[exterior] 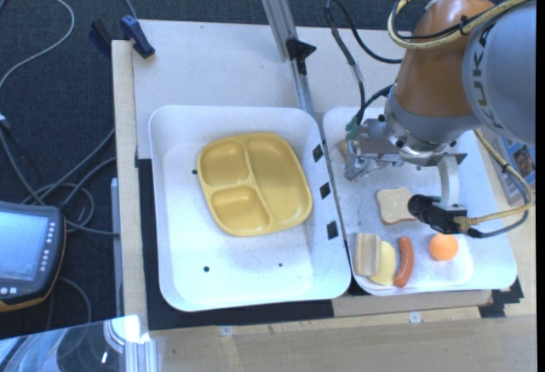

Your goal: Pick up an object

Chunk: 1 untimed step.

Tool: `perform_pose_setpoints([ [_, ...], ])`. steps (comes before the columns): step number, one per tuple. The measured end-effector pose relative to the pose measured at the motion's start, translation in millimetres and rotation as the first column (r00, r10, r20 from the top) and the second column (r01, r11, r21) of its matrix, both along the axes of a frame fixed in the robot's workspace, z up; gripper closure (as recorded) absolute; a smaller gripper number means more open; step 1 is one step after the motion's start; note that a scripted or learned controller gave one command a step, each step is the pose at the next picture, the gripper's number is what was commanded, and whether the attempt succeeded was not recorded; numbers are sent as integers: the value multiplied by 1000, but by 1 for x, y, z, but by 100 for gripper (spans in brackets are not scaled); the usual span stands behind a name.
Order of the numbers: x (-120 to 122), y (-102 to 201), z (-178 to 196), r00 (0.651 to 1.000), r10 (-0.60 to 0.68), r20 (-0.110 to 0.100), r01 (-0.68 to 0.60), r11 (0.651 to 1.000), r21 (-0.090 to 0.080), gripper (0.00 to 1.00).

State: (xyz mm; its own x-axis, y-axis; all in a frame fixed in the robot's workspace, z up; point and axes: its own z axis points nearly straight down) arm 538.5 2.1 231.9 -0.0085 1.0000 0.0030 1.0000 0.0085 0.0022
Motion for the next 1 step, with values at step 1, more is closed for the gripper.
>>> perform_pose_setpoints([
  [1,19,57,7,1000,0,0,0,1000,0,100],
])
